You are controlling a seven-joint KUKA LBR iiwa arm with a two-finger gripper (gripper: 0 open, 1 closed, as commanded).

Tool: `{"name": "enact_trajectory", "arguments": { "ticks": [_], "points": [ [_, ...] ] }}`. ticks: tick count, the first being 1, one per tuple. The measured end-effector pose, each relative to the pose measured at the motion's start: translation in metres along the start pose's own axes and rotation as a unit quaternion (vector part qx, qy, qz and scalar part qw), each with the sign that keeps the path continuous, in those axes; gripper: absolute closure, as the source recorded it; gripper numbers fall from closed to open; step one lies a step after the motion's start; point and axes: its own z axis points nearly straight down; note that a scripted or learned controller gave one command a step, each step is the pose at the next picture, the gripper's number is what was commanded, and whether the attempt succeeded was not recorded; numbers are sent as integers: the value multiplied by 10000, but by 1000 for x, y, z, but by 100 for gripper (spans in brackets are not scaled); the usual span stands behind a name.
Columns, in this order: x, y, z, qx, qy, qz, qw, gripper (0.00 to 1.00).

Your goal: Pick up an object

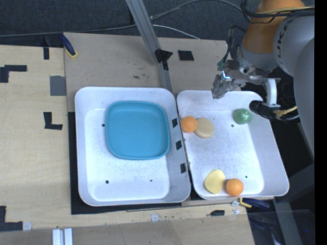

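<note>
The right bin (255, 152) holds several small objects: an orange ball (189, 124) touching a beige round piece (205, 128) near its left wall, a green ball (241, 116) near the far right, and a yellow piece (214, 181) beside another orange ball (234, 187) at the near edge. My gripper (220, 90) hangs over the bin's far edge, above and apart from all of them, with nothing seen between its fingers.
The left bin (89, 152) holds a blue square plate (137, 129). A slanted metal pole (148, 34) rises behind the bins. The grey arm with its orange band (273, 19) fills the upper right. Dark tape marks dot the wooden bench.
</note>
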Motion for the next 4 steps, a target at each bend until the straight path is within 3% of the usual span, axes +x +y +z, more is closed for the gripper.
{"name": "enact_trajectory", "arguments": {
  "ticks": [1,3,4],
  "points": [
    [-2,-6,-45,6,0,5,10000,100],
    [99,-20,-30,25,7,-14,10000,100],
    [151,-13,-28,28,6,-17,10000,100]
  ]
}}
